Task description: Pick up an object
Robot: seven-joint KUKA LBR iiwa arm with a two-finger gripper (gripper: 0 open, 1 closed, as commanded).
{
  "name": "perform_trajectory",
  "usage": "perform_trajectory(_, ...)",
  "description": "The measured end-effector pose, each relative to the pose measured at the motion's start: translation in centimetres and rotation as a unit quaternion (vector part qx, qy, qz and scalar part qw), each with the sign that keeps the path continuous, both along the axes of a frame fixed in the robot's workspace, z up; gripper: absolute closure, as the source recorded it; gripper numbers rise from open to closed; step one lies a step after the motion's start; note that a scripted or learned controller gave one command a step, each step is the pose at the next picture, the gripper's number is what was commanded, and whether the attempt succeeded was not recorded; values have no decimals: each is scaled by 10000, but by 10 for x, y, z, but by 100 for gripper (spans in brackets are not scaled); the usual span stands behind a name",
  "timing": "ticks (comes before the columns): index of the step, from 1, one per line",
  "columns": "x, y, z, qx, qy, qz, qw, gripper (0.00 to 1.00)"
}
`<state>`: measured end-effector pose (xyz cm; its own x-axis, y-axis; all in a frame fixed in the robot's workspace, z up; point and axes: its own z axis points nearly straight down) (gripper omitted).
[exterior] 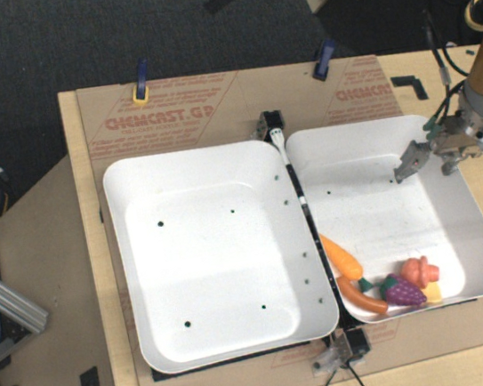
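Toy food heaped in the right bin's near corner, pincer above the far side.

Left bin (210, 255) bare; in the right bin (378, 203) lie a carrot (342, 257), a hot dog (365, 297), grapes (404, 293) and a pink piece (420, 271), touching. They look like light, stiff, slick plastic; the carrot's middle, lying clearest, seems the best hold. The pincer (423, 162) hangs spread open, holding nothing, well apart from them.

Smooth white plastic bins (203, 238) on matt cardboard (210, 102)
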<state>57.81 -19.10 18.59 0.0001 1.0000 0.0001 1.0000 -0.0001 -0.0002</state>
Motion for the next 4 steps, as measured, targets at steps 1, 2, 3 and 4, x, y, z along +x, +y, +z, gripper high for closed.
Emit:
perform_trajectory(1, -39, 35, -103, 11, 9, -6, 10000, 0)
perform_trajectory(2, 4, 118, 5, 13, -68, 51, 10000, 0)
perform_trajectory(3, -41, 160, -2, 15, 20, 22, 10000, 0)
perform_trajectory(4, -35, 84, -27, -1, 20, -23, 10000, 0)
